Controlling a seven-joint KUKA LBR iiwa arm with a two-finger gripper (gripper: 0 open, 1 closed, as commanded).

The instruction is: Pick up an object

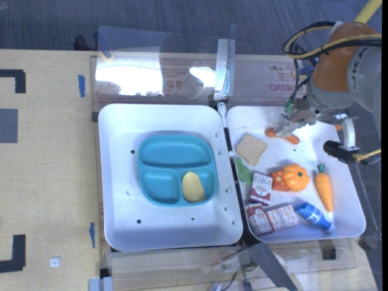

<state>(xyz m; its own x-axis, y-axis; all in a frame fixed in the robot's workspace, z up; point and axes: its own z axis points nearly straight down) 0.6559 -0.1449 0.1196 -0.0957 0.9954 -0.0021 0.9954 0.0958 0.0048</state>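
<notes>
Pincer point(290, 125) low over right bin point(351, 223), at a small orange piece point(291, 139) beside bread slice point(251, 148); finger state indiscernible.

The pale wooden bench point(42, 180) carries two shallow white bins side by side, touching along their inner edges: the left bin point(118, 180) and the right bin point(348, 214). Blue tape marks point(81, 85) and black markings point(18, 80) sit on its left part.

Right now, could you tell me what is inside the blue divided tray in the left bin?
The blue divided tray holds one yellow, egg-shaped item in its lower right compartment. The other two compartments show bare blue. Whatever lies beneath the tray is covered.
</notes>
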